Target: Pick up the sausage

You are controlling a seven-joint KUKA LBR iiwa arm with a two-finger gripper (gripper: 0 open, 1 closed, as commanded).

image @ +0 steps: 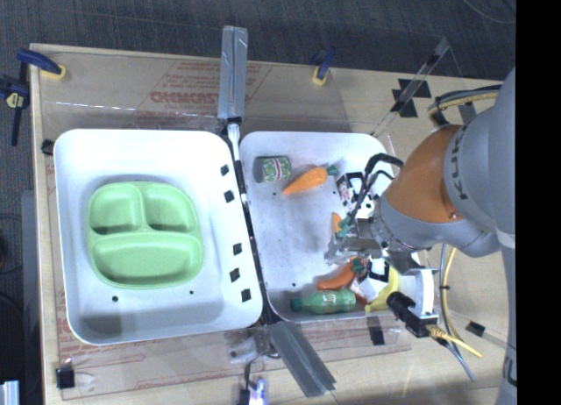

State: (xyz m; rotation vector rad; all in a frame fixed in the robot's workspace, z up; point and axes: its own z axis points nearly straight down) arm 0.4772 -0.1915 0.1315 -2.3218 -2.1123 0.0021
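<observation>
Overhead slanted view of the wooden surface (289,79) carrying two shallow white plastic bins. The left bin (79,307) held a light green three-compartment tray (145,234), lying flat at its centre. The right bin (289,245) held several items: a small green-labelled can (273,168) on its side near the upper left of that bin, and an orange plastic carrot (305,181) just beside it to the right. A green plastic bottle (324,303) lay on its side along the lower edge. Just above the bottle lay a reddish-orange elongated piece (336,281), apparently the sausage, partly covered by the arm's tooling. The grey arm with the orange band (425,188) entered from the right of the frame, its gripper (351,241) lowered over the right half of the right bin, near the sausage. Whether the fingers were apart or together could not be told, as the wrist hid them. Blue clamps (42,63) fixed the surface's upper edge.
</observation>
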